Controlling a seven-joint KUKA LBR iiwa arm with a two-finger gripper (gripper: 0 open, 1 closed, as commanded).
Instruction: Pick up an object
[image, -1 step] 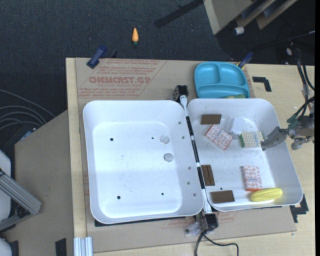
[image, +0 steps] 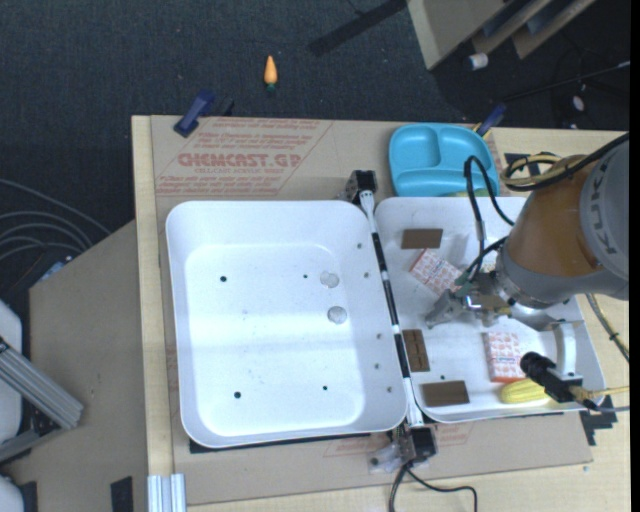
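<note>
The right bin (image: 570, 330) holds several small things. A brown block (image: 421, 238) lies near its back, another brown block (image: 415, 350) lies along its left wall, and a third (image: 444, 392) sits at its front left corner. A red-and-white patterned packet (image: 433, 270) lies just behind my gripper (image: 455, 305), which hangs low over the middle of this bin. A second patterned packet (image: 502, 352) lies to its front right, with a small yellow item (image: 520, 393) beyond it near the front wall. The arm's grey and orange body covers the bin's right part.
The left bin (image: 200, 300) shows two small round grey spots (image: 333, 298) near its right side. A teal divided plate (image: 440, 160) sits on the bench behind the right bin. A blue clip (image: 193, 115) lies at the bench's far left corner.
</note>
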